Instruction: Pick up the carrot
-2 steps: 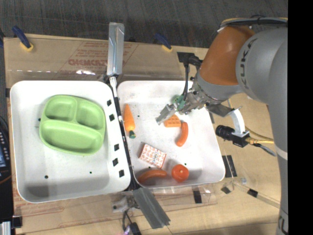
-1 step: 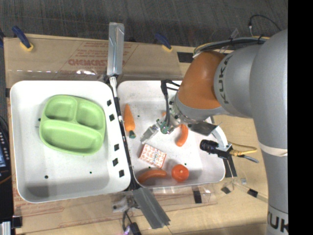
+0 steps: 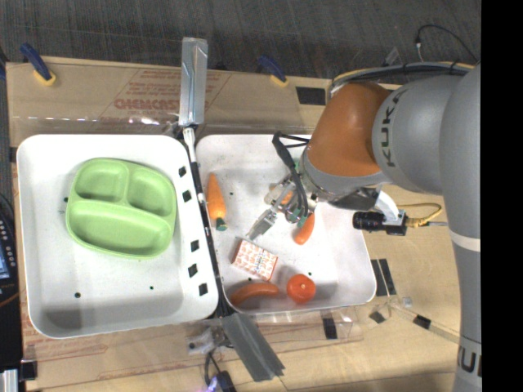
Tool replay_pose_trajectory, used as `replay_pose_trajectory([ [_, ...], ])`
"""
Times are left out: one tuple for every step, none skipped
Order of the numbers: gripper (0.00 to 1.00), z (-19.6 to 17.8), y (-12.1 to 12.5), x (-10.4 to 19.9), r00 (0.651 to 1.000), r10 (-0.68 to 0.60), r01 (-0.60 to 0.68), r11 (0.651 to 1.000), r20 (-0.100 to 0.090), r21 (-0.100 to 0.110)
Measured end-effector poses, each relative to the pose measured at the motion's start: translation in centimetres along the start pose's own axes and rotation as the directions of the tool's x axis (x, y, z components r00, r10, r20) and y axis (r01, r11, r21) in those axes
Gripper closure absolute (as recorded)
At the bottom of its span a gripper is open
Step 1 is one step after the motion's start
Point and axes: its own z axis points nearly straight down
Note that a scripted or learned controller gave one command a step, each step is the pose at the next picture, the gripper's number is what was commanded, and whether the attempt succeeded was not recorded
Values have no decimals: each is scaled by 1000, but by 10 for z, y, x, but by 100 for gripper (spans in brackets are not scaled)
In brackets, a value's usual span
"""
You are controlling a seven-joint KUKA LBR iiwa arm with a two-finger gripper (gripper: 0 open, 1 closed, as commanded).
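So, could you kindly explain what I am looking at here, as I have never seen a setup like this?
This is a single picture from a camera fixed above a bench, looking down at a slant. The big grey and orange shape on the right is a robot arm. At its end is the pincer, the part meant for grasping, hanging over the right bin. The picture does not make clear whether it grips anything.

Two shallow white bins sit side by side. The left bin holds a green divided plate. In the right bin a carrot lies near the left wall, and a smaller orange piece lies just beside the pincer. There is also a small patterned card, a round orange toy and a curved orange piece near the front wall.
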Motion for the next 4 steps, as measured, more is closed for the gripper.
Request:
replay_pose_trajectory([
  [0,-46,28,-80,973,233,-233,973,3,-1],
  [0,-17,26,-55,974,-228,228,974,-1,0],
  [0,39,2,-42,999,44,-44,999,-1,0],
  [0,-54,10,9,994,110,-110,994,1,0],
])
